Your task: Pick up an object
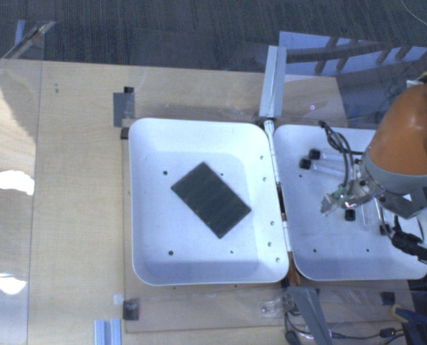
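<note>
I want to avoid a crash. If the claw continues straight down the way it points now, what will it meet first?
Most likely the bare white floor of the right bin. The claw points down into it, away from the dark pad in the left bin. Depth is unclear from this slant.

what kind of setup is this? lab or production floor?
Likely a robotics lab grasping cell: two white bins on a wooden bench, a dark flat pad as test object, and the arm's claw over the right bin.

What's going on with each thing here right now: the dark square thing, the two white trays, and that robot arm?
Dark flat pad: lying flat in the left bin, turned diagonally, untouched.
Left bin: sitting on the bench, holding the pad.
Right bin: next to the left one, with the arm over it.
Arm: reaching in from the right, above the right bin.
Gripper: low over the right bin's floor; too blurred to tell its state.
</note>
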`<control>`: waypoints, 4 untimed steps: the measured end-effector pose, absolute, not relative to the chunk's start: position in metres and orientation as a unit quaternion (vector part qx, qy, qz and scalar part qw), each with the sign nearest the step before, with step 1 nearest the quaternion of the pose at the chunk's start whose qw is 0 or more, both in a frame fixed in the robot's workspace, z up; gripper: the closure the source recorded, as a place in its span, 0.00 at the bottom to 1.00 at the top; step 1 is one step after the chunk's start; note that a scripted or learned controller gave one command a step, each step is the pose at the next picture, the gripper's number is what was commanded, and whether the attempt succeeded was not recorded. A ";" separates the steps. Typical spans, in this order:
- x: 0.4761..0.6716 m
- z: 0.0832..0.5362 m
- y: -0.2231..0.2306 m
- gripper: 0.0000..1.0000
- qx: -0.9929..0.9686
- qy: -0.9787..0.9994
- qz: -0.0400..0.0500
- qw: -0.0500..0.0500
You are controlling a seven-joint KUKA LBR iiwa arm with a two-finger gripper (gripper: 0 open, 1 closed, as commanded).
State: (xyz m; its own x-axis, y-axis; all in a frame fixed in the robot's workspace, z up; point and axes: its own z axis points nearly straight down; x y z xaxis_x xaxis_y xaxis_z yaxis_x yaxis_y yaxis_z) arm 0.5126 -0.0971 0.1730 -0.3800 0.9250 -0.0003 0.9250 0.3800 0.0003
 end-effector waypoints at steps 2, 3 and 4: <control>0.518 0.097 -0.104 1.00 0.561 0.828 0.001 0.000; 0.492 0.214 -0.110 1.00 0.495 0.869 0.001 0.002; 0.495 0.222 -0.109 1.00 0.492 0.870 0.001 0.003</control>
